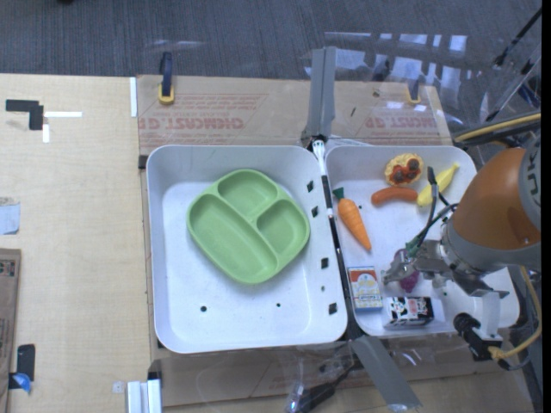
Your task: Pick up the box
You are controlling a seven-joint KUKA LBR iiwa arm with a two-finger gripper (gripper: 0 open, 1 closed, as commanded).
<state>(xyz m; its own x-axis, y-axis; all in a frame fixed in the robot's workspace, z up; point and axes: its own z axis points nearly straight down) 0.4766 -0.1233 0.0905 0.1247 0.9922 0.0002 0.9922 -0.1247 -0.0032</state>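
Fingers (403,270) hang low over the front half of the right bin (465,157), at the end of the arm (495,213), which reaches in from the right. I cannot tell whether they are parted or closed, because the wrist hides much of them from above. A small purple toy (411,280) lies right at their tips, and whether it is between them or only beside them is also unclear.

Going left to right, the left bin (172,317) holds a green plate (250,224) with three compartments, lying near its middle. Across the shared wall, in the right bin, a carrot (353,219) lies tilted near the left edge. In front of it is the box (364,288), white with a red top. It lies flat near the front left corner, close to the left wall and just left of the fingers, with a little bare floor between them. To its right, near the front edge and just in front of the fingers, lies a cow-print carton (409,311). Toward the back edge are a sausage (394,196), a small round pizza (403,169) and a banana (436,185), all well apart from the box.

As for progress, the box sits on the bin floor and nothing is gripping it, so the pick is not yet made. The arm is in the right bin and down near the floor, but it looks set to the right of the box, not over it. What remains is to centre on the box, close on its sides and lift it clear.
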